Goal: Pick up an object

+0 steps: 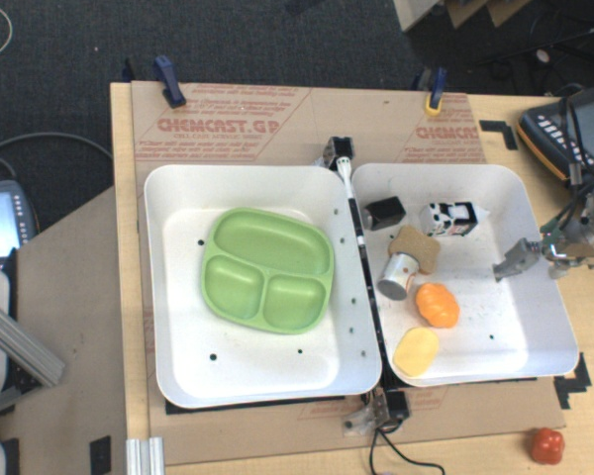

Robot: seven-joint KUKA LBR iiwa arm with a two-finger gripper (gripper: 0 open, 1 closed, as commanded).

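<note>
My pincer (505, 265) hangs at three o'clock over the right bin (495, 359), its grip state unclear, orange ball (438, 305) toward eight o'clock.

Robot body at right edge of frame, approx mid-height: gripper (520, 258) is small, grey metal, w/ slim angular finger parts. Behind it, toward the right edge, a cluster of greyish hardware w/ a bit of tan/orange, plus thin dark cables running up along the edge; details too small to make out.
</note>
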